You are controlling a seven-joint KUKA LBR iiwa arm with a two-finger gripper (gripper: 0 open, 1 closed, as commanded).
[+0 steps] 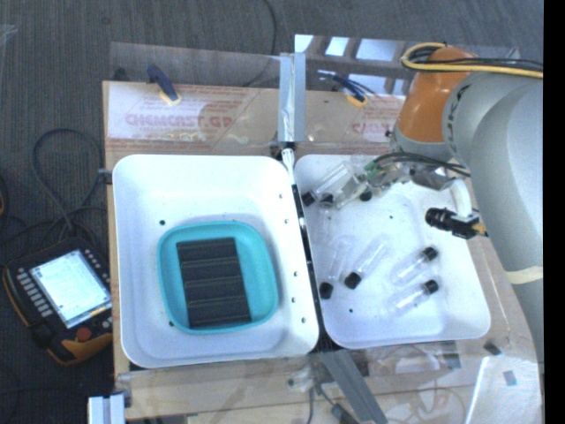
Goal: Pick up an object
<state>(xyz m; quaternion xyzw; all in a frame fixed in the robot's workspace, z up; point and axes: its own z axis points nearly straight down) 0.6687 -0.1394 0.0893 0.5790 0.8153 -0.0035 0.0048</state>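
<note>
The jaws are hovering by a tube [334, 182] in the right bin [459, 325]; you cannot tell their width. No pickup is showing yet.

You've got clear plastic vials with black caps lying flat in the right bin [459, 321]: one [362, 266] near centre, two [415, 264] [413, 296] right of it, another [334, 266] by the left wall, one [328, 185] at the bin's top-left corner.
</note>
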